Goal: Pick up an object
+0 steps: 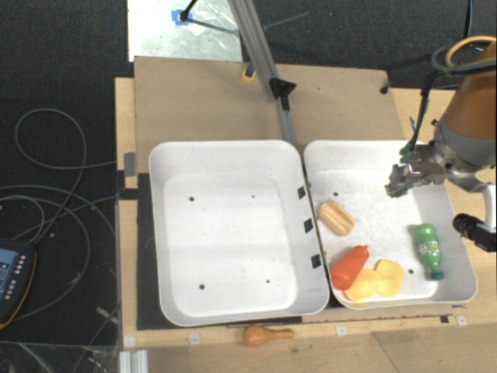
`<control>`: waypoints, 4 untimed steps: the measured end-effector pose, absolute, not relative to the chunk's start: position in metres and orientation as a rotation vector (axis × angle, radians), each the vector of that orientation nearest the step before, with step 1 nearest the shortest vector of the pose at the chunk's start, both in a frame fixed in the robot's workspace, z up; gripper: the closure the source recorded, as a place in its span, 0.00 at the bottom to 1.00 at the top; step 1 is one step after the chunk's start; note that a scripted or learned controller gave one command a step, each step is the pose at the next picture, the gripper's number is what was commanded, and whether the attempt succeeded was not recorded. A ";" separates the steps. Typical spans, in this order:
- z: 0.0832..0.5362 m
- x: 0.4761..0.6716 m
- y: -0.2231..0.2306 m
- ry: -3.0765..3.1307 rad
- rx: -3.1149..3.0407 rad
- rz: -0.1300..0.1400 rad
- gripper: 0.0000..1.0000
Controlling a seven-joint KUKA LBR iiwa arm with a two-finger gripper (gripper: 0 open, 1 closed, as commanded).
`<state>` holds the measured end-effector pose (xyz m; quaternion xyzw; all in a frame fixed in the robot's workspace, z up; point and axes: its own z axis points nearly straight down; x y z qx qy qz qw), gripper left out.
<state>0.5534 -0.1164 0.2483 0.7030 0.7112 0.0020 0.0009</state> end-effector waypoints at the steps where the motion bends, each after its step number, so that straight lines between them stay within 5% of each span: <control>1: 0.239 0.582 -0.074 2.231 2.208 0.005 1.00; 4: 0.235 0.637 0.085 2.233 2.208 0.009 1.00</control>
